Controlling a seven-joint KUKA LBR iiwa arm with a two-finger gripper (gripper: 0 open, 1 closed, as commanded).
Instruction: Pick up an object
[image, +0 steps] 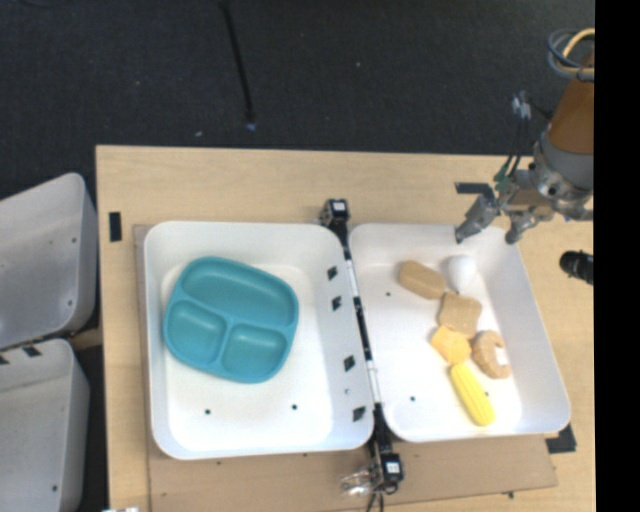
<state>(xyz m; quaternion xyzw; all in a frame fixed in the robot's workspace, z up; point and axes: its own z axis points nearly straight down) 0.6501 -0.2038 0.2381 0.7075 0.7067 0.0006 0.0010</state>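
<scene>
Camera view. Bench (250, 180): pale wood, carrying two shallow white bins side by side, dark floor beyond its far edge.

Left bin (160, 400): one teal divided plate (231, 319) toward its left side; bare white floor along the near edge and right wall.

Right bin (540, 380): food pieces clustered in its right half, leaving the left half and near-left corner open.
- tan bread roll (422, 280), nearest the far edge
- white ball (460, 268), just beside the roll
- beige cracker (461, 313)
- yellow cheese block (451, 345), touching the cracker
- ring doughnut (491, 354), near the right wall
- yellow corn cob (472, 393), nearest the near edge

Gripper (494, 222): above the right bin's far-right corner, fingers spread apart, nothing between them, well clear of the food.
</scene>
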